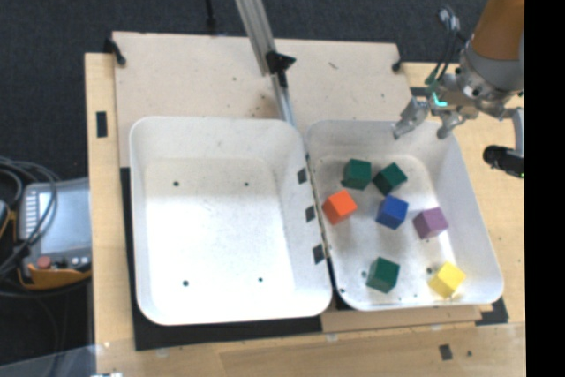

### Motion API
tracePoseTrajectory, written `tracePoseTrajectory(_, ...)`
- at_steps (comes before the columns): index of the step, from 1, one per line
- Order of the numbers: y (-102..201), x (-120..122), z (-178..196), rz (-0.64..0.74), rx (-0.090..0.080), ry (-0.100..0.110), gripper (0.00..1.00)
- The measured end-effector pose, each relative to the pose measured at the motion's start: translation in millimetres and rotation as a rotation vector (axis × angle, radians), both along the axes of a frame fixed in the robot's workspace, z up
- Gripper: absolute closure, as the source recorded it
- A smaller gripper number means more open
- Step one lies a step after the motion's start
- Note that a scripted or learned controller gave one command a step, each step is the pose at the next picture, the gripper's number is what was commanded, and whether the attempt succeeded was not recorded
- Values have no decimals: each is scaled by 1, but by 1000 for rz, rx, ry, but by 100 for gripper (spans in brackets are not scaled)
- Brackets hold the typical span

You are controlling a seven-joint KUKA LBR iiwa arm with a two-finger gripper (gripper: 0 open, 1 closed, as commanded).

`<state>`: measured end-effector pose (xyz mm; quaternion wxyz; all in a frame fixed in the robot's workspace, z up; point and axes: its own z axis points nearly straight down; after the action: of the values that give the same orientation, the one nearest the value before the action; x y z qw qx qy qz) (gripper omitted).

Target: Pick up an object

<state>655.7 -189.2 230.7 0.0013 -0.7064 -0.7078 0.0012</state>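
My gripper hangs over the far rim of the right bin, its two fingers spread open with nothing between them. Below it in that bin lie several small blocks. Two dark green ones sit nearest the gripper. An orange block, a blue block and a purple block lie across the middle. A third green block and a yellow block rest near the front rim.
The left bin stands beside the right one, sharing a middle wall. A slanted metal rail rises from behind the bins. A control pendant and cables lie off the bench at the left.
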Motion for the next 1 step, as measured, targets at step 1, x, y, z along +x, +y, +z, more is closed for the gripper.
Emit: tracePoseTrajectory(1, 0, 1, 3, 3, -3, -3, 0)
